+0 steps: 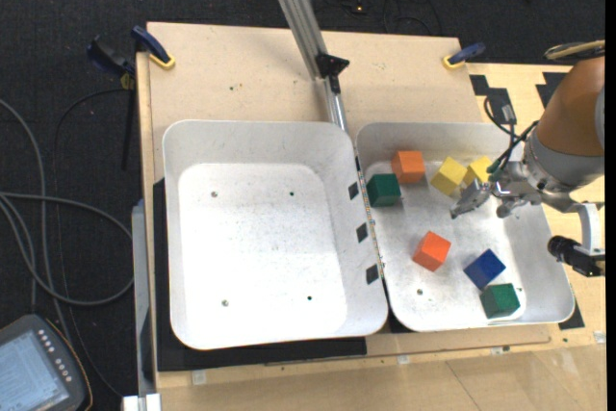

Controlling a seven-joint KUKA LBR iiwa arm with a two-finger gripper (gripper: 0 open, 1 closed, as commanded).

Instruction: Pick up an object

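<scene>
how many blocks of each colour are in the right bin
orange blocks: 2
green blocks: 2
yellow blocks: 2
blue block: 1
total: 7

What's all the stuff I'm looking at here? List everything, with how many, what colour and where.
Bins: 2, white, side by side on the bench; left bin, right bin.
Orange blocks: 2, in the right bin; one near the back, one mid-bin.
Green blocks: 2, right bin; one by the left wall, one at the front right.
Yellow blocks: 2, right bin, at the back; one beside the other, next to the gripper.
Blue block: 1, right bin, front right.
Clamps: 2 with yellow tips, at the bench's back corners.
Gripper: 1, grey metal, over the right bin.
</scene>
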